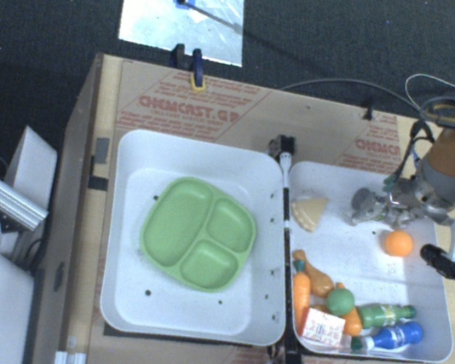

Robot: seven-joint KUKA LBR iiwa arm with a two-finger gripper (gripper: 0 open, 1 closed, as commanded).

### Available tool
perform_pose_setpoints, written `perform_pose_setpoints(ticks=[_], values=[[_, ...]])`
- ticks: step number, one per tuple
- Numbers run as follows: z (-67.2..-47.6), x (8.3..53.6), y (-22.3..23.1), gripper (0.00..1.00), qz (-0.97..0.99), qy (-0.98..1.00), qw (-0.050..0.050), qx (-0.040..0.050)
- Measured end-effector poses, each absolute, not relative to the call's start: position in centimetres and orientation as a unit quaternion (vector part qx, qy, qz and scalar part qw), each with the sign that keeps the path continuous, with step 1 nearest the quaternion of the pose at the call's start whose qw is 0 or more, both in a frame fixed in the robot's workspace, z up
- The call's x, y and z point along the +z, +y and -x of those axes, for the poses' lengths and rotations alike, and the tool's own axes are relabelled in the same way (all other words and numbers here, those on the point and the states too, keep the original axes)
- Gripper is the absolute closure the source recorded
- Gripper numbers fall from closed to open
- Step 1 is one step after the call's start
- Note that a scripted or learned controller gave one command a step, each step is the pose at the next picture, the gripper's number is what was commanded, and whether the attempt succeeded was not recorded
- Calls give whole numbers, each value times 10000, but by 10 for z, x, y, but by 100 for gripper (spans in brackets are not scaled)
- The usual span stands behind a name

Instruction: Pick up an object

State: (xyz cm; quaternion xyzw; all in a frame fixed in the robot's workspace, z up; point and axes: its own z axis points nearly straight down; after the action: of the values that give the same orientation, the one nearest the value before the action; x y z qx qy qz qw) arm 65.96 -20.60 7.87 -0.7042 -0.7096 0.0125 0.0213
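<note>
Beside one orange ball (399, 243), one tool (367, 211), grip unclear; two bottles (387, 324), one green tray (198, 233).

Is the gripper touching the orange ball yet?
Apart. The camera view shows bare white bin floor between the gripper and the orange ball.

Board under the bins (222, 111): "CHEMCAST GP" in red, pretty easy to read above the left bin
Same board, right side (380, 149): looks like "CHEMCAST" again in red, partly cut off by the arm
Small box (323, 329) in the right bin: red and white label, print too tiny to read
</note>
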Motion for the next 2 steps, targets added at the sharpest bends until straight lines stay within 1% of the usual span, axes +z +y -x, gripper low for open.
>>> perform_pose_setpoints(ticks=[2], values=[[-660,79,-206,0,7041,-7097,212,126]])
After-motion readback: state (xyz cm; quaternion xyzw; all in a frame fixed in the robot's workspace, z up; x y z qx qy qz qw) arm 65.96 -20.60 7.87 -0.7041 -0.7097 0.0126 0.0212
